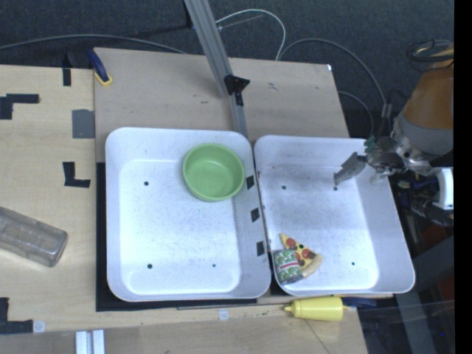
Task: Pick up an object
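Reaching in over the right-hand shallow white bin, the grey arm's two-finger gripper hangs above that bin's far half, nothing between its fingers, which look nearly together.
Beside that bin, the left white bin holds a round green plastic bowl at its far right; a colourful pizza-slice toy lies in the right bin's near-left corner; a yellow squeeze bottle rests just outside its near rim.

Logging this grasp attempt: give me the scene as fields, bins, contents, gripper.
left bin: green bowl, upright, near the back right corner
right bin: pizza slice toy, front left corner
gripper: over the right bin's back part, apart from the toy, nothing between its fingers
outside the bins: yellow bottle lying along the front edge; clear container at left
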Controlling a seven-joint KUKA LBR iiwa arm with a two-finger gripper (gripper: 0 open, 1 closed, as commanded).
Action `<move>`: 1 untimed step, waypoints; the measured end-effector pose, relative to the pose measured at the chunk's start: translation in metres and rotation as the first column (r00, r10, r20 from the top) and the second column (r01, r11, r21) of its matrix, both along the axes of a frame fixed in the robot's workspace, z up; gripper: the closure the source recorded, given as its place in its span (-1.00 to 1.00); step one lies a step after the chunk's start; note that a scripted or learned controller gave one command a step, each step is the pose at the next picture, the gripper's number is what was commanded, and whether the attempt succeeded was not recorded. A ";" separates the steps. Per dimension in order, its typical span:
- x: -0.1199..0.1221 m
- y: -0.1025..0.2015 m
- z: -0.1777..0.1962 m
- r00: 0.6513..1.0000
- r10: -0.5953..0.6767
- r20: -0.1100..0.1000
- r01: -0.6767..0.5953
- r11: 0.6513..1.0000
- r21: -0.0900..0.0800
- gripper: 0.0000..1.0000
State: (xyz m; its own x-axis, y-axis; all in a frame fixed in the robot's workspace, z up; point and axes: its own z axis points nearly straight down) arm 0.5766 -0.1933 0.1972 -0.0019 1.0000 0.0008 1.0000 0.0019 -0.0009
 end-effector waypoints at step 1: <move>0.000 0.000 0.000 1.000 0.000 0.000 0.000 1.000 0.000 -1.00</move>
